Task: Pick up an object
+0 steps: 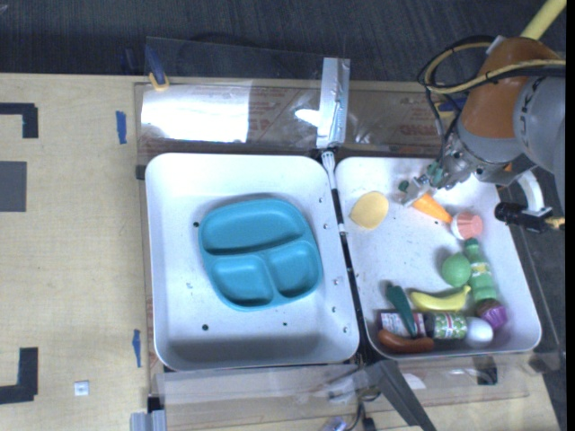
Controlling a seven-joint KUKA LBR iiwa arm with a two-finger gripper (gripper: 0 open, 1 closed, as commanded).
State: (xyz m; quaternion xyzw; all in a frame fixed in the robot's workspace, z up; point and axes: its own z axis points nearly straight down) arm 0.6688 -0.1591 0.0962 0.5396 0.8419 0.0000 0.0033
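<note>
My gripper (422, 183) hangs over the far part of the right bin (526, 277); I cannot tell its state. The orange carrot (432, 208) lies just near of it, the yellow lemon (368, 210) to its left.

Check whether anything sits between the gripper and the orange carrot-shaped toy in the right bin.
Nothing visible does. The gripper hovers near the back of the right bin, just behind the orange carrot-shaped toy. The yellow round toy lies off to the side, apart.

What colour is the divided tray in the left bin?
Teal blue. The tray shows clearly in the camera view.
</note>
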